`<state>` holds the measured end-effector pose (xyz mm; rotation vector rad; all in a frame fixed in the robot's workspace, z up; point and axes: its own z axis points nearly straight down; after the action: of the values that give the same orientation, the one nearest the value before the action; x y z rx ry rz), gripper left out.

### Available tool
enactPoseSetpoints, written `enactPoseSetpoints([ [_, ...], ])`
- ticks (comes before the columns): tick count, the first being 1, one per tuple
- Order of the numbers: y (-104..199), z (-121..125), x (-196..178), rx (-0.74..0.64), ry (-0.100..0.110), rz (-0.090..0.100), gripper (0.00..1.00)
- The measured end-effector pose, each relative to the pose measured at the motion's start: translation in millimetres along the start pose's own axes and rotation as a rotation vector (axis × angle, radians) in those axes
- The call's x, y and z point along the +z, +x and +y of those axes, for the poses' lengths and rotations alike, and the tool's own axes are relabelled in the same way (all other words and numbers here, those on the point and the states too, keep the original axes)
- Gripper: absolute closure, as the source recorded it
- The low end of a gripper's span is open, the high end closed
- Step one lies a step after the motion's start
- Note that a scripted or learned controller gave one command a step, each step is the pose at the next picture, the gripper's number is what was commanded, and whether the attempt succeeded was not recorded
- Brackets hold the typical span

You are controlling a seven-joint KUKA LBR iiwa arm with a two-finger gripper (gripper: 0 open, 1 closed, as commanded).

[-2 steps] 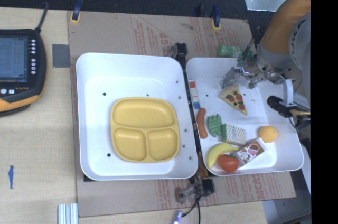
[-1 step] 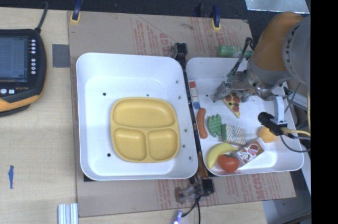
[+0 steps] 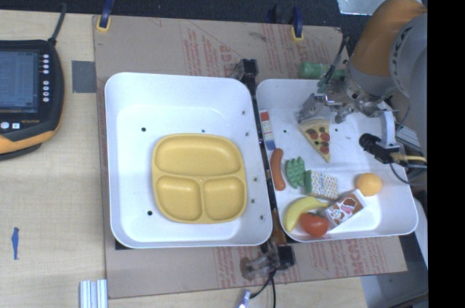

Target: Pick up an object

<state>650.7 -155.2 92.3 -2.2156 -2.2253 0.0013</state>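
Observation:
Several toy foods lie in the right bin [image 3: 396, 223]. A pizza slice [image 3: 317, 139] lies near its upper middle. Lower down are a red sausage [image 3: 277, 168], a green leafy piece [image 3: 296, 172], a speckled cracker [image 3: 324, 184], a banana [image 3: 301, 209], a tomato [image 3: 314, 225], a red-and-white packet [image 3: 346, 208] and an orange [image 3: 369, 184]. My gripper [image 3: 320, 113] hangs at the bin's upper part, just above the wide end of the pizza slice. Its fingers look spread, with nothing between them.
The left bin [image 3: 131, 110] holds a yellow divided plate [image 3: 198, 177]. A small striped box [image 3: 266, 126] lies along the right bin's left wall. A green object [image 3: 312, 70] sits beyond the right bin's far edge. A control pendant [image 3: 25, 96] rests at far left.

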Motion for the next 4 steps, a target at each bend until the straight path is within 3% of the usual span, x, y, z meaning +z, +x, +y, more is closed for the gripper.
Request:
enactPoseSetpoints([
  [1, 0.2, -32.2, 0.5, 0.000, 0.002, -0.001, 0.00],
  [2, -32.1, -19.9, 0.0, 0.002, -0.001, 0.000, 0.00],
  [3, -28.2, -53.7, 0.6, 0.000, 0.002, -0.001, 0.00],
  [4, -29.0, -53.5, -10.1, -0.002, 0.003, -0.002, 1.00],
])
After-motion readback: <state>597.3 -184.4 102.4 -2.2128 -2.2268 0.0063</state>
